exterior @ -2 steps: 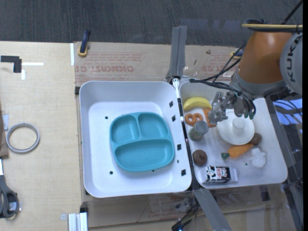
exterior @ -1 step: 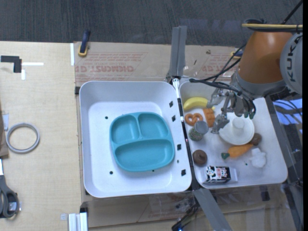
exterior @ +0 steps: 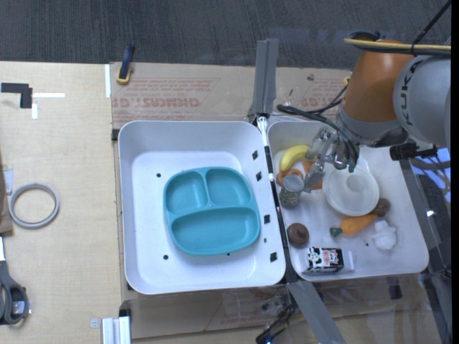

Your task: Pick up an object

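Gripper point(exterior: 315, 165): low in the right bin point(exterior: 409, 264), just left of the white bowl point(exterior: 353, 190); you cannot tell its state | Banana point(exterior: 290, 156): just beyond the gripper, left of the bowl | Tin can point(exterior: 290, 190): further left | Carrot point(exterior: 357, 225): just in front of the bowl | Teal plate point(exterior: 212, 211): left bin point(exterior: 136, 213), well left of the bowl

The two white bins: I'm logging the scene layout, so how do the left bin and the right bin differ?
The left bin holds one thing, a blue divided plate; the right bin holds many small items, among them a banana, a carrot and a white bowl. The arm's end effector reaches into the right bin, not the left bin. Both are shallow and white.
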`<state>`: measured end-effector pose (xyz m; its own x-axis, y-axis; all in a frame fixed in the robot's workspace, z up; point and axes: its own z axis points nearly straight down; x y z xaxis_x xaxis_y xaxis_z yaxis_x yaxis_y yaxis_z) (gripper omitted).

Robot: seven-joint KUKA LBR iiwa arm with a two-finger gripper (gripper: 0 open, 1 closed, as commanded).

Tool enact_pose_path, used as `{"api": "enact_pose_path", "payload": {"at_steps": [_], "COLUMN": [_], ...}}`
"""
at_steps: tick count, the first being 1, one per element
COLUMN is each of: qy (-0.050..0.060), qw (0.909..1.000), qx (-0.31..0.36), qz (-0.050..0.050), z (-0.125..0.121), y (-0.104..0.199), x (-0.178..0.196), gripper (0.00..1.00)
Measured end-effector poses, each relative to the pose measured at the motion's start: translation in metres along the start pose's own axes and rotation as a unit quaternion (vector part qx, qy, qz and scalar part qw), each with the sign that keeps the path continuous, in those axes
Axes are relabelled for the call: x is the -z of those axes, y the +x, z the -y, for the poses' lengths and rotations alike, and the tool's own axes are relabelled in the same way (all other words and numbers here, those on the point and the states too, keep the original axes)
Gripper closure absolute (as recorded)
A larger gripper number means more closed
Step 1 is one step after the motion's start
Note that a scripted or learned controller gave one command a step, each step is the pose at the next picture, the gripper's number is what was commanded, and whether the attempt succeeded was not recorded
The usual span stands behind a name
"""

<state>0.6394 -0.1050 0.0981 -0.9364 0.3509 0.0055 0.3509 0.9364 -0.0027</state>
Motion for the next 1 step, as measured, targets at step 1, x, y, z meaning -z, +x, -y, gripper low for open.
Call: {"api": "enact_pose_path", "payload": {"at_steps": [1], "qy": [-0.001], "qw": [1.0000], "qx": [0.001], "qz": [0.007], "z": [-0.0010], "y": [-0.0027], "x": [0.0108], "gripper": [1.00]}}
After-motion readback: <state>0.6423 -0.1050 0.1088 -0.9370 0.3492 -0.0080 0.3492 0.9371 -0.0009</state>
